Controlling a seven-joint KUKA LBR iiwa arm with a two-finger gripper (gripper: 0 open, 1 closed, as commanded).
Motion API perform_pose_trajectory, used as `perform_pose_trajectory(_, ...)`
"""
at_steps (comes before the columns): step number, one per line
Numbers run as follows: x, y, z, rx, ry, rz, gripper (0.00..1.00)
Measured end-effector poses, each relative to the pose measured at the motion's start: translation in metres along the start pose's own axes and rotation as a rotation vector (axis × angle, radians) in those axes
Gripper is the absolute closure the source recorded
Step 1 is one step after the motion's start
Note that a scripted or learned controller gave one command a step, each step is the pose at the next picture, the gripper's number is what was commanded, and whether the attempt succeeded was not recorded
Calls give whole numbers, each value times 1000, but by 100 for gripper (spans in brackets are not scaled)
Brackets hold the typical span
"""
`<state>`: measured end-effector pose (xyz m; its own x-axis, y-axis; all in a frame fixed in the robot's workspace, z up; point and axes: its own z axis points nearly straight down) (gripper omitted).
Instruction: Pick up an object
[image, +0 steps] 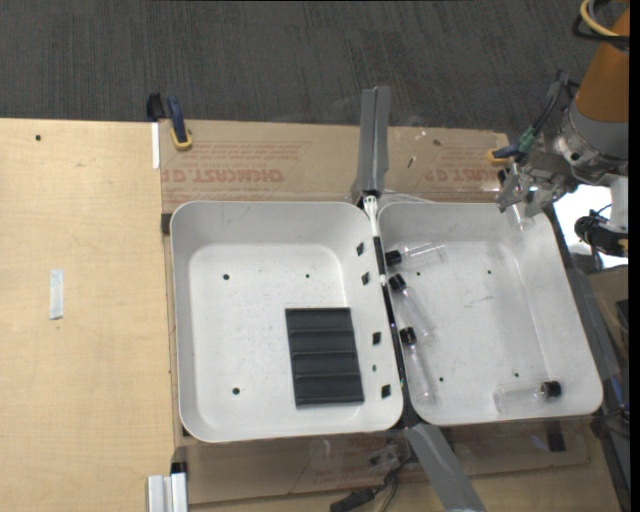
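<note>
Seen from above at a slant: 2 shallow white plastic bins side by side on a pale wooden bench (80, 250), w/ brown printed cardboard (260, 170) behind them.

Resting flat in left bin (190, 300), toward its front-right: black ribbed rectangular block (324, 356), long side running front to back, clear of the walls.

Scattered in right bin (560, 300): several clear plastic tubes w/ black caps. 1 tube (420, 255) lying near the back-left corner, cap toward the divider. Another capped tube (412, 335) along the left wall, approx. mid-bin. A 3rd clear tube (525, 397) at front-right corner, black cap (550, 389) pointing right, just beside the rim.

Reaching in at top right: grey arm w/ orange band (606, 85) above the wrist. Hovering over the back-right corner of right bin, near its rim: 2-finger gripper (522, 205), well apart from all tubes and from the block. Finger spacing too small and cluttered to read; can't tell whether apart or together. Nothing visible between the fingers.

Standing upright between the bins at back: grey metal post (374, 140). Clipped to the cardboard's back-left corner: blue-and-orange clamp (172, 122). Stuck on bench at far left: small strip of silver tape (56, 295).
</note>
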<state>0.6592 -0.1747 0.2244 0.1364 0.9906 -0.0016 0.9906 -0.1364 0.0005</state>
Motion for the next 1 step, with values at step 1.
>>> perform_pose_trajectory(1, 35, -5, -23, 1, 0, -28, 100)
